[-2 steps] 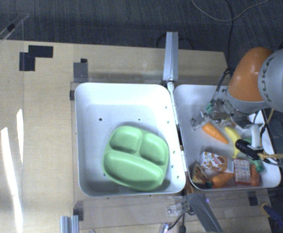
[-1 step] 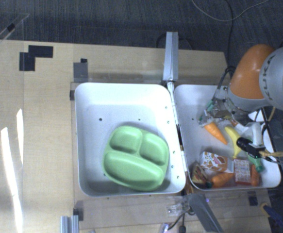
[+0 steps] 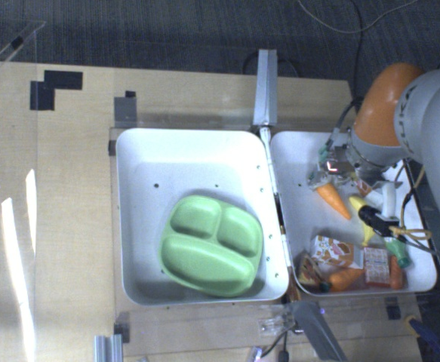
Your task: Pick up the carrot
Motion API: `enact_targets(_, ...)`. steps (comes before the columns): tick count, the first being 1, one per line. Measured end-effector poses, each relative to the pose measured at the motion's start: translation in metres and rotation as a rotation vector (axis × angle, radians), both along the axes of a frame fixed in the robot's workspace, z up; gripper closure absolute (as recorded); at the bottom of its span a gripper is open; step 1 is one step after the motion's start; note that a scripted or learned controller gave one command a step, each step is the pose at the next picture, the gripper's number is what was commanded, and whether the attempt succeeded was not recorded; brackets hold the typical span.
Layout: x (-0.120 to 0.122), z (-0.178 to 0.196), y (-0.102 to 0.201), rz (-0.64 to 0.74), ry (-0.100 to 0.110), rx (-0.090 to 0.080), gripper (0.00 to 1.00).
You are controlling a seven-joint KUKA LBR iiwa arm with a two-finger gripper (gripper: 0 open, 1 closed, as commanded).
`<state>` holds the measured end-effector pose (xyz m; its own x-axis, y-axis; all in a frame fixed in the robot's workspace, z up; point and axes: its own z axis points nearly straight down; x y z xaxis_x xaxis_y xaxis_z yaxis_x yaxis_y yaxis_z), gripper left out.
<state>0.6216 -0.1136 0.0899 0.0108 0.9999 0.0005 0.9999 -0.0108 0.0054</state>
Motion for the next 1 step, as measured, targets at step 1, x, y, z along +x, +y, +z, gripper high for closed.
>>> enact_targets(1,0.0250,0.0948,0.0741,-0.198,0.002,0.000,1.00)
